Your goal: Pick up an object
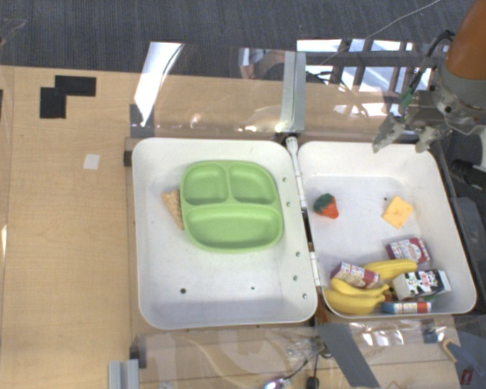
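Note:
My gripper [405, 139] hangs over the back edge of the right bin [364, 168], its two fingers spread apart with nothing between them. In that bin lie a small red strawberry toy [327, 206], a yellow cheese wedge [398, 212], and a pile at the front: two bananas [364, 292], a maroon snack pack [408, 251], another small packet [355, 275], a milk carton [420, 284] and a marker [405, 306]. The gripper is above and behind all of them, nearest the cheese wedge.
The left bin [219, 298] holds a green divided plate [230, 205] with a cracker-like piece [173, 208] at its left side. A metal divider [301, 217] separates the bins. Metal framing and cables stand behind the right bin.

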Controlling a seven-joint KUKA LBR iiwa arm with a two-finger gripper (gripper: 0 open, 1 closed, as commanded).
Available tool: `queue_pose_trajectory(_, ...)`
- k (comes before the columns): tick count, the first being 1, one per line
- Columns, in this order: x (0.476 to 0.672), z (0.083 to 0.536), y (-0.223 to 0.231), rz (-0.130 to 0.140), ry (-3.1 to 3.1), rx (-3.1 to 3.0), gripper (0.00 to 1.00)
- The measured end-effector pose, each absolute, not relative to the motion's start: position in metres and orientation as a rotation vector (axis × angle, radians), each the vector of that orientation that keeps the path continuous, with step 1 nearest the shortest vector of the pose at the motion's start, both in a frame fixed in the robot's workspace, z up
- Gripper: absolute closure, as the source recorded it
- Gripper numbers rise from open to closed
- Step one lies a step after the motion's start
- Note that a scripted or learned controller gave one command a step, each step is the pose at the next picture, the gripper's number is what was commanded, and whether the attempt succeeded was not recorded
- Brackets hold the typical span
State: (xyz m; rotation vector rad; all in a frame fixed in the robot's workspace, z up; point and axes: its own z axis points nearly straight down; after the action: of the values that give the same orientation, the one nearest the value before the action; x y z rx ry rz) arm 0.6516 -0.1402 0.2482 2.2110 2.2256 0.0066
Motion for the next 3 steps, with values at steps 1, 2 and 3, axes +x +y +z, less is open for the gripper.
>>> queue_pose_trajectory(1,0.563,0.135,-0.17,0.003,2.163,2.275,0.0)
queue_pose_trajectory(2,0.605,0.097,-0.189,0.019,2.32,2.081,0.0)
queue_pose_trajectory(3,0.607,0.11,-0.189,0.024,2.314,2.077,1.0)
